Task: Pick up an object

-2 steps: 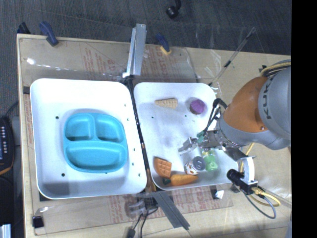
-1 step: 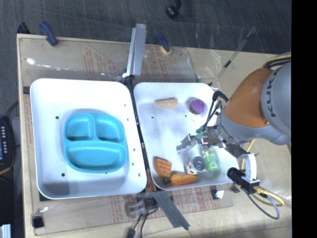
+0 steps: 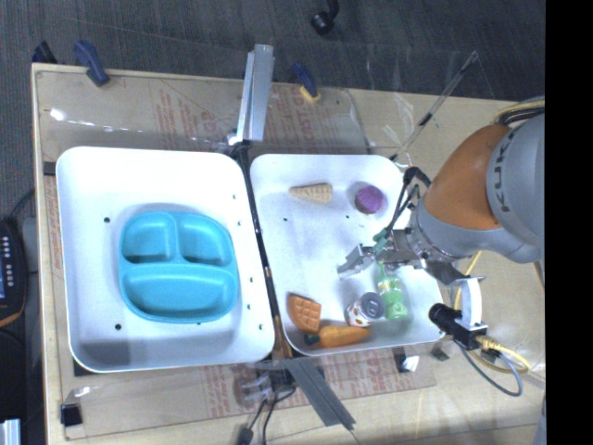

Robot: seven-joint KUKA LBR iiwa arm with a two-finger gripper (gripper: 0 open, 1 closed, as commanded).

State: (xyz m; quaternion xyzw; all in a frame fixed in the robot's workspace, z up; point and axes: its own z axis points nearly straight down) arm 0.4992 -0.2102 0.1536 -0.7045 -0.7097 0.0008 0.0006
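Presently the gripper (image 3: 371, 260) is hovering low in the right bin (image 3: 278, 211), just beside the green object (image 3: 393, 297); jaw state cannot be determined, nothing visibly gripped.

The grey arm (image 3: 519, 188) has big dark letters on its side, close to the orange band (image 3: 463, 188). They look like the start of "KUKA", but part of the word is cut off. The worktop (image 3: 167, 119) has red printed marks along its edges, too small and blurry to read.
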